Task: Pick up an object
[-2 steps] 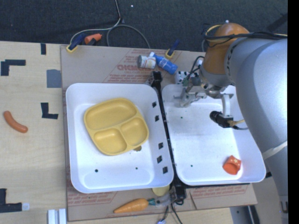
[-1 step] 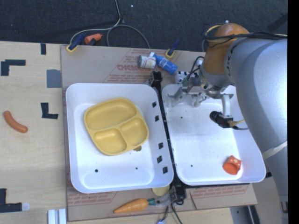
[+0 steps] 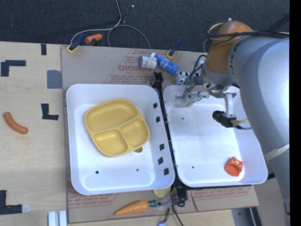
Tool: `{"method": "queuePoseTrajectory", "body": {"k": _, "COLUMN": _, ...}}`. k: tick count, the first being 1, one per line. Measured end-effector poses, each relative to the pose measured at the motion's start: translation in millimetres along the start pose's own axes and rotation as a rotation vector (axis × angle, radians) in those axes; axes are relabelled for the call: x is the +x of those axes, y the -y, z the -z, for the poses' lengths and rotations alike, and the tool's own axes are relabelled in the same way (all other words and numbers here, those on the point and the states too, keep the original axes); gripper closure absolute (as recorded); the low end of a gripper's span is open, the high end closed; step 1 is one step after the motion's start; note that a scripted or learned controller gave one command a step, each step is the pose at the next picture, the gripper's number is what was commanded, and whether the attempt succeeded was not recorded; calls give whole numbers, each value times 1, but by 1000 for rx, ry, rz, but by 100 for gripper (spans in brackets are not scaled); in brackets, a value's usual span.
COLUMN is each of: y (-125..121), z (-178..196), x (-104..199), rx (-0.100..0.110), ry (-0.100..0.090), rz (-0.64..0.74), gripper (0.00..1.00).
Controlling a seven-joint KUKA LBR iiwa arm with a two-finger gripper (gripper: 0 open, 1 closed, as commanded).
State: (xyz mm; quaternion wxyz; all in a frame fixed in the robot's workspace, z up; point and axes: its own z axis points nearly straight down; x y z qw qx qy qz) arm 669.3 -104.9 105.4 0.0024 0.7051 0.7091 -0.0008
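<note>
The gripper (image 3: 187, 94) is hovering at the right bin's (image 3: 207, 175) far edge; whether it is parted or closed cannot be told. An orange object (image 3: 233, 166) is lying in that bin's near right corner, well apart; a yellow divided plate (image 3: 116, 126) is sitting in the left bin (image 3: 77, 173).

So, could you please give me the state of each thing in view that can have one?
yellow divided plate: upright, tilted askew in left bin.
orange object: loose in right bin, near corner.
gripper: low over right bin's far end.
carrot: lying outside the bins.
</note>
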Motion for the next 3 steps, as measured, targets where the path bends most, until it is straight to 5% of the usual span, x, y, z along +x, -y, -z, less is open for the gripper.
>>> {"method": "queuePoseTrajectory", "body": {"k": 1, "y": 0, "z": -1, "x": 0, "rx": 1, "ry": 1, "rz": 0, "gripper": 0}}
{"method": "queuePoseTrajectory", "body": {"k": 3, "y": 1, "z": -21, "x": 4, "rx": 2, "ry": -2, "rz": -4, "gripper": 0}}
